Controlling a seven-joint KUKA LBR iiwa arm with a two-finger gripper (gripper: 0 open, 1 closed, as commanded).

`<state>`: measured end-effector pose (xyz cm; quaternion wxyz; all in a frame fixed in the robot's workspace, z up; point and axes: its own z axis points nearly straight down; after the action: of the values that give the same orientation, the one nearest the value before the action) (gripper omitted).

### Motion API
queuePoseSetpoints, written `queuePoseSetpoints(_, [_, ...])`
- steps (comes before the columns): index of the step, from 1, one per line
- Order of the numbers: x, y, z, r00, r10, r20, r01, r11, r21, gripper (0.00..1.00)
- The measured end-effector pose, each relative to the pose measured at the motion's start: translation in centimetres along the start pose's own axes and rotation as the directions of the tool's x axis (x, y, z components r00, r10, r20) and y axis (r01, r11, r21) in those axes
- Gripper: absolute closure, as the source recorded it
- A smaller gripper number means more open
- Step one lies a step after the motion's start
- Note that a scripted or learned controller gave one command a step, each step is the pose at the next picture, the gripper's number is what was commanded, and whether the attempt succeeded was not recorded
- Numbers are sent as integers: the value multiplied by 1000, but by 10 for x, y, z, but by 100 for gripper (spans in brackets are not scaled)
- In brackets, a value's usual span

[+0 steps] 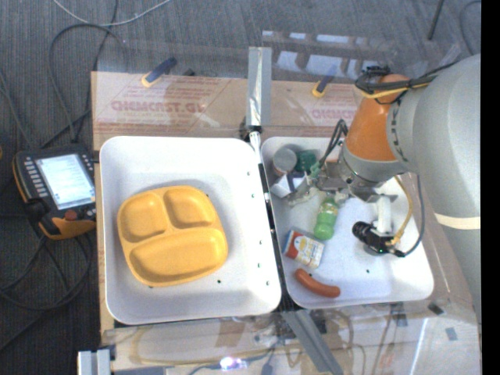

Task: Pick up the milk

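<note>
The milk (305, 249) is a small carton with a red end and a pale printed label. It lies flat in the front left part of the right bin (406, 283). My gripper (306, 189) hangs over the back left part of that bin, behind the carton and apart from it. The grey arm with its orange band (371, 127) reaches in from the right. Nothing of the milk is covered by the arm.
A green bottle (326, 219) lies between the gripper and the milk. A grey cup (285, 160) and a green item (307, 162) sit at the bin's back left. A sausage (316, 283) lies near the front. The left bin (125, 295) holds a yellow divided tray (172, 234).
</note>
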<state>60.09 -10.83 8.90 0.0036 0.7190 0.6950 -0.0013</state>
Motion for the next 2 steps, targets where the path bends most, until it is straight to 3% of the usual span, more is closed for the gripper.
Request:
queuePoseSetpoints(1, [6, 31, 1, 936, 353, 6, -353, 934, 52, 0])
queuePoseSetpoints(2, [7, 33, -8, 935, 355, 7, -355, 934, 43, 100])
